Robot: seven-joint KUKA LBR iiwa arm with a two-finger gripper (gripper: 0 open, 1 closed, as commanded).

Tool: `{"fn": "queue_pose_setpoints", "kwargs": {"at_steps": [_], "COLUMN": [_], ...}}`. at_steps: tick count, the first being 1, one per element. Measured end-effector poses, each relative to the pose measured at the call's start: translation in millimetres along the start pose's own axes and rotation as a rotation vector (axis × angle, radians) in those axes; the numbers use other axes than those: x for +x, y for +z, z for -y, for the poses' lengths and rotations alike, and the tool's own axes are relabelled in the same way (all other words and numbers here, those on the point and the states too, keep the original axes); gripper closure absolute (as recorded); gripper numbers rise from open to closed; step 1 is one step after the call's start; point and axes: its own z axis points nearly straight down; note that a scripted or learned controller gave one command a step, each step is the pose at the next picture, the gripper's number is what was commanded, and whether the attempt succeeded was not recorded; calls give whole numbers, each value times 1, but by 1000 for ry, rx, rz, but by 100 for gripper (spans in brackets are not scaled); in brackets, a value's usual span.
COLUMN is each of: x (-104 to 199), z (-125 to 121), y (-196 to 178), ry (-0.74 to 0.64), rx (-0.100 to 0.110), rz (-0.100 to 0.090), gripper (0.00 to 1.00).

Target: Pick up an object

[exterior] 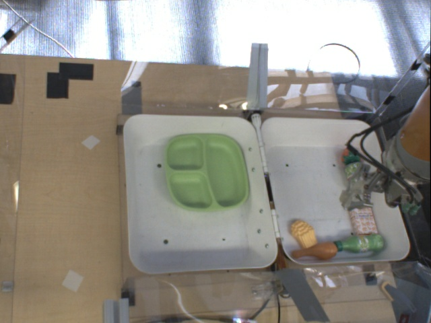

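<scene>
The right bin (303, 160) holds several small objects along its right and front sides. A yellow ridged toy (303, 233) lies near the front left, next to a brown wooden piece (315, 251). A green bottle-shaped toy (361, 245) lies against the front wall. A small pink and white box (362, 221) sits just behind it. A green and orange item (351, 161) rests near the right wall. My gripper (359, 191) hangs low over the right side of this bin, between the green and orange item and the box.
The left bin (145, 234) bears a light green divided plate (205, 171) at its middle. A metal post (257, 79) stands behind the divider between the bins. Black cables (367, 147) loop from the arm (412, 147) at the right.
</scene>
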Motion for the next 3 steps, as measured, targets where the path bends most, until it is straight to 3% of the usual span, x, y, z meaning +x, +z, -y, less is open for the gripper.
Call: {"fn": "queue_pose_setpoints", "kwargs": {"at_steps": [1, 2, 3], "x": [-3, -4, -20], "z": [25, 24, 40], "y": [45, 52, 77], "ry": [-104, -260, -391], "rx": [-2, -2, -2], "rz": [-6, -4, -3], "gripper": [100, 100, 100]}}
